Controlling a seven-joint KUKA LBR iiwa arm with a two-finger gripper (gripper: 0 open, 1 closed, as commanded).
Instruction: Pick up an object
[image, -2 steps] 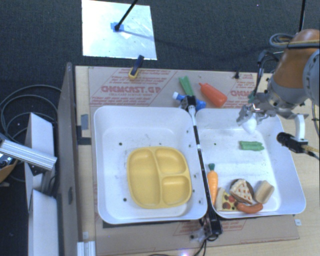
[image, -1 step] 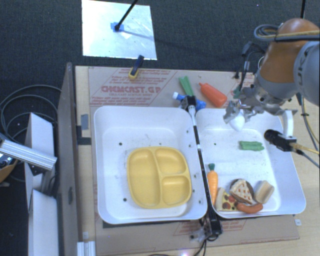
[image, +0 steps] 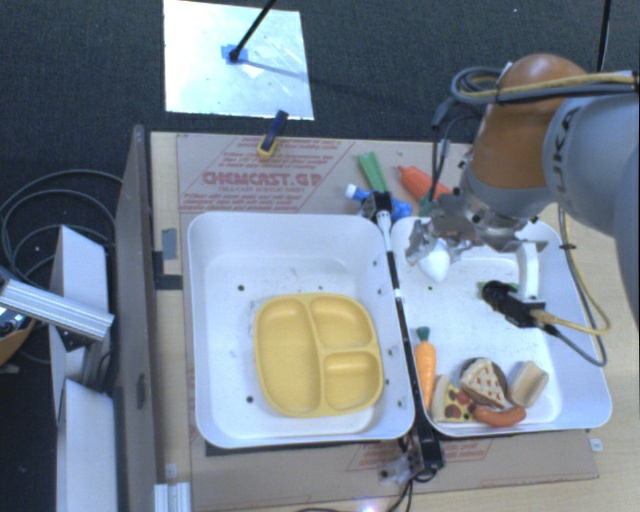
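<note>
White egg-like object (image: 436, 264) at tool (image: 433, 252) (grip state unclear), right bin (image: 585, 345).

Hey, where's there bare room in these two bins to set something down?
Left bin: bare floor along the back and left walls, around the yellow divided tray. Right bin: a bare patch mid-floor, between the gripper at the back and the carrot, sandwich wedge and sausage crowding the front.

Fixed overhead camera, slanting down on both bins (image: 300, 235) (arm (image: 560, 140) entering right)
</note>
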